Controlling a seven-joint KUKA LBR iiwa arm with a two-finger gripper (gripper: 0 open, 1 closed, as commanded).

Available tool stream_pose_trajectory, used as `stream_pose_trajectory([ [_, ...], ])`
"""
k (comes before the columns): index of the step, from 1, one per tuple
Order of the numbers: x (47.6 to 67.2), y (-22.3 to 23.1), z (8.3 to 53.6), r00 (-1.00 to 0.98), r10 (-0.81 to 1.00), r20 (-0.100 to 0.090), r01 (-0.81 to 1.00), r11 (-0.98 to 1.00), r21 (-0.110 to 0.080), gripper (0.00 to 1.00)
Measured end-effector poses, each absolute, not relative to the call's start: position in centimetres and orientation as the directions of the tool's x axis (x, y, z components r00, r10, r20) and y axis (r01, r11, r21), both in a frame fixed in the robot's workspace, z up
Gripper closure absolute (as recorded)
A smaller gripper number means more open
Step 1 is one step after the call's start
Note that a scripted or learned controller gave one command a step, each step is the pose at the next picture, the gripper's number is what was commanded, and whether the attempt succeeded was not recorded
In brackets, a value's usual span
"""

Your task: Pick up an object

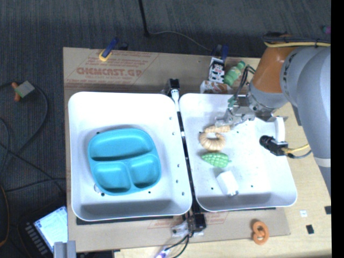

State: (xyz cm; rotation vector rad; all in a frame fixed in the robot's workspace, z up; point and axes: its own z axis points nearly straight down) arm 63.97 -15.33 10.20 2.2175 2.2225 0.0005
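The right bin [269,190] holds three things. A tan ring-shaped toy [212,139] lies near its left wall. Just below it rests a green bumpy object [215,158]. A small white cylinder [227,182] lies nearer the front. My gripper [224,121] reaches in from the right and sits low over the upper edge of the tan ring, close to it or touching it. Nothing is visibly lifted.
A blue divided tray [124,160] fills much of the left bin [86,106]. A green and white item [226,75] stands behind the right bin. An orange ring [260,231] lies on the bench in front. Blue clamps [109,48] hold the board's back edge.
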Motion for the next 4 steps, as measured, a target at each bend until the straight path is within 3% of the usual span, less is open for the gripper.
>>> stream_pose_trajectory([
  [1,64.0,-15.4,10.2,-0.002,1.0,-0.002,1.0,0.002,0.002,0.0],
  [2,64.0,-15.3,11.2,-0.002,1.0,-0.002,1.0,0.002,0.003,1.0],
  [3,66.9,-10.5,14.5,-0.002,1.0,0.0,1.0,0.002,0.002,1.0],
  [4,66.8,-10.6,14.4,-0.002,1.0,-0.001,1.0,0.002,0.0,0.0],
])
